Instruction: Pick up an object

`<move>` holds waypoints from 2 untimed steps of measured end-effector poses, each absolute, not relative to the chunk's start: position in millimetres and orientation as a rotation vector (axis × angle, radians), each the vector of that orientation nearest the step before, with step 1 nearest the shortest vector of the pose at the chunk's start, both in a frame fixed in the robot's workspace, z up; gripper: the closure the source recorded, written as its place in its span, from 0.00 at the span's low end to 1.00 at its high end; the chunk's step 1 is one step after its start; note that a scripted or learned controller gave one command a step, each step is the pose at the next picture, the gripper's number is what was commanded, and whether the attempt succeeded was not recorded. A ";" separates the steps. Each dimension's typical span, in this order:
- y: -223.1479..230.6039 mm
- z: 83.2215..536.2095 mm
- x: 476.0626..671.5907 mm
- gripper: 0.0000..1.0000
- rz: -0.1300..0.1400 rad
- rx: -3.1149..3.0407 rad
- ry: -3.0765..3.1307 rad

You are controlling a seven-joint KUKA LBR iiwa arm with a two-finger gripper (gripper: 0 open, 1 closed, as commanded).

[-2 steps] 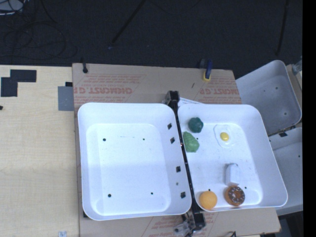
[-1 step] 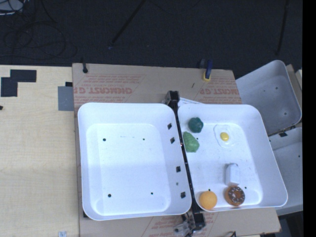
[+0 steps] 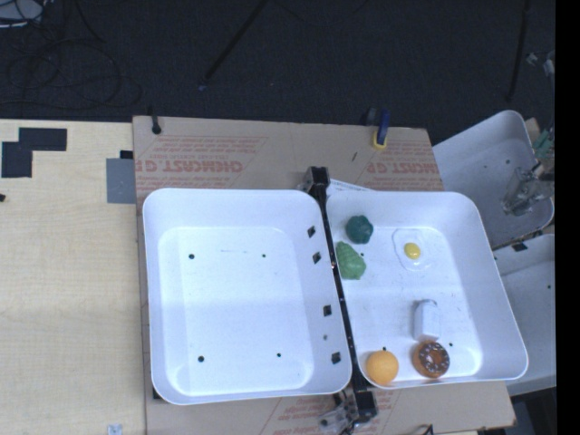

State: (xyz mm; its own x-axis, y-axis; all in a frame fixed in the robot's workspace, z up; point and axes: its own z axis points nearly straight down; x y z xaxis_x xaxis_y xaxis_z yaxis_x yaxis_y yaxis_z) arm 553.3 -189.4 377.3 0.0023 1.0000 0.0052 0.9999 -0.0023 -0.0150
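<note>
The right white bin [image 3: 490,290] holds several small objects. A dark green lump [image 3: 360,228] lies near its back left, with a lighter green lump [image 3: 350,262] just in front of it by the bin's left wall. A toy fried egg [image 3: 412,251] sits toward the back middle. A small white block [image 3: 425,318] rests in front of the egg. At the front edge, an orange ball [image 3: 382,367] lies beside a chocolate donut with sprinkles [image 3: 432,359].
The left white bin [image 3: 156,270] stands beside the right one, with black clips [image 3: 327,310] along their shared wall. Both rest on brown cardboard [image 3: 272,157]. A blue and yellow clamp [image 3: 381,130] sits at the cardboard's back edge. A pale grey plate [image 3: 494,166] lies at the right.
</note>
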 end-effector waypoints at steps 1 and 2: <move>-129.6 276.1 525.7 1.00 0.011 -2.206 -2.215; -133.6 282.4 527.8 0.00 0.003 -2.221 -2.218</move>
State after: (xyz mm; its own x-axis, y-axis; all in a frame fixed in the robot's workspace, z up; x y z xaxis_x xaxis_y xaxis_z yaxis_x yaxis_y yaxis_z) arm 527.8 -133.6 282.4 0.0012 1.0000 0.0005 1.0000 -0.0012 -0.0031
